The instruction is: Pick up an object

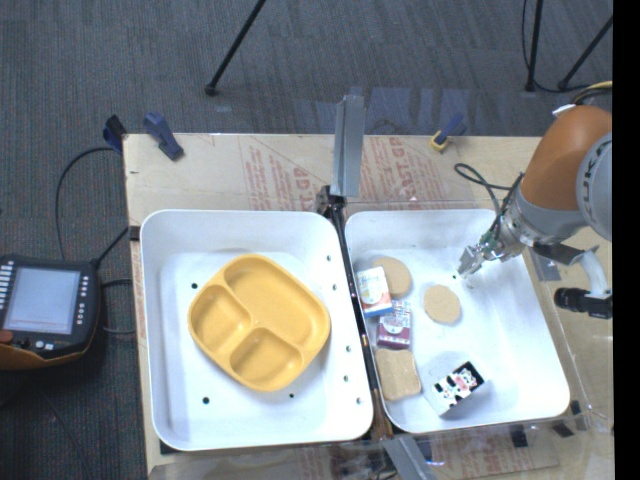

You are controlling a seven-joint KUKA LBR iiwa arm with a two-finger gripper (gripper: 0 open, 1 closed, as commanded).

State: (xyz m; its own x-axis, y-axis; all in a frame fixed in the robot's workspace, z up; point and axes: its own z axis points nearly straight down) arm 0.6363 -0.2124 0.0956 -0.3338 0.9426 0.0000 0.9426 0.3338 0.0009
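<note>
My gripper hangs over the right bin, near its upper right part, with nothing visible between its fingers. Below and to its left lies a round tan cookie. Another tan disc sits further left, partly under a small white packet. A purple-red packet lies under that, then a tan rectangular slab. A black-and-white cow-print item rests near the bin's front.
The left bin holds a yellow divided plate. A grey upright post stands behind the seam between the bins. A teach pendant lies off the bench at the left.
</note>
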